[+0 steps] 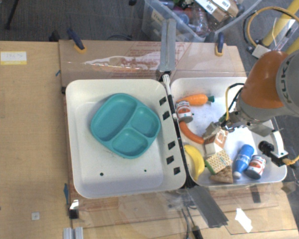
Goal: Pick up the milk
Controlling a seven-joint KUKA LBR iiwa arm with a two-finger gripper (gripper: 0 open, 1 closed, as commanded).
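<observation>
1. A tan wooden surface (25, 133) carries two shallow white bins side by side, with grey carpet beyond it and a clear plastic crate of mixed clutter (202, 6) at the top of the view.
2. The left white bin (84, 180) holds a teal plastic plate with three compartments (125, 125), lying flat near its middle.
3. The right white bin (274, 176) holds the small items: an orange toy carrot with a green tip (195, 100) near the far wall, a small can with a red and white label (184, 110) just beside it, an orange sausage-shaped piece (190, 133), a yellow banana (195, 160) against the divider, a tan cracker-like block (219, 161), a blue bottle with a white cap (243, 158) and a small red and white can (256, 166).
4. The small milk carton with brown and white print (217, 138) lies tilted near the middle of the right bin, between the orange sausage piece and the blue bottle.
5. The grey arm with the orange band (269, 81) reaches in from the right, and its pincer (224, 126) sits just above the carton's upper edge.
6. Whether the pincer is released or clenched cannot be told, nor whether it touches the carton.
</observation>
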